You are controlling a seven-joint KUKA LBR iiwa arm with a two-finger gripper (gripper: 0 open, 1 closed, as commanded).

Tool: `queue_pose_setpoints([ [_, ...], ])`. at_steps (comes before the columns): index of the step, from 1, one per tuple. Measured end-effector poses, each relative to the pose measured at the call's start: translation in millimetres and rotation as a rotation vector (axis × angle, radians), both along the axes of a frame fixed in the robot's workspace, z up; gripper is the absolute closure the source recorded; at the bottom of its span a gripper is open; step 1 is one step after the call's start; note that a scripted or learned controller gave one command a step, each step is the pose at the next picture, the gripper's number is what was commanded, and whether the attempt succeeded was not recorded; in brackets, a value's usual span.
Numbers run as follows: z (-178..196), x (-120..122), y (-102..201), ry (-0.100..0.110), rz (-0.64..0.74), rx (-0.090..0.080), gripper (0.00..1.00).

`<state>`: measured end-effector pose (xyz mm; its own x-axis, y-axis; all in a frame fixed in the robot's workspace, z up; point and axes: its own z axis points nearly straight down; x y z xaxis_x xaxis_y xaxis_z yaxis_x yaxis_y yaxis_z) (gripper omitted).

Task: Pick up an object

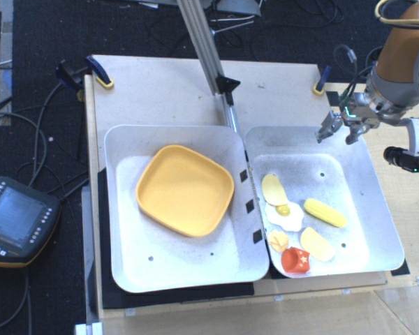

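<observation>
A yellow plate [186, 189] lay in the left bin [119, 159]. Toy foods, including a corn cob [325, 212], clustered near in the right bin [356, 166]. The end effector [341, 132], fingers spread and empty, hovered at the far rim; descending squarely over one isolated piece seemed best.

Dark floor [42, 33] all around, cables [28, 128] snaking across it. A pale bench [279, 89] sits centre, a pendant [17, 218] lying left.

Robotics lab: teach pendant [14, 218] lying on dark floor left, cables trailing, clamps [98, 72] gripping bench [167, 96]
</observation>
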<state>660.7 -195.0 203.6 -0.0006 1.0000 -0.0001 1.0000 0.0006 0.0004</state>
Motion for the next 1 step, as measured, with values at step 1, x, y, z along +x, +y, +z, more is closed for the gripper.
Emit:
queue_pose_setpoints([
  [1, -0.1, 0.0, 0.0, 0.0, 0.0, 0.0, 0.0],
])
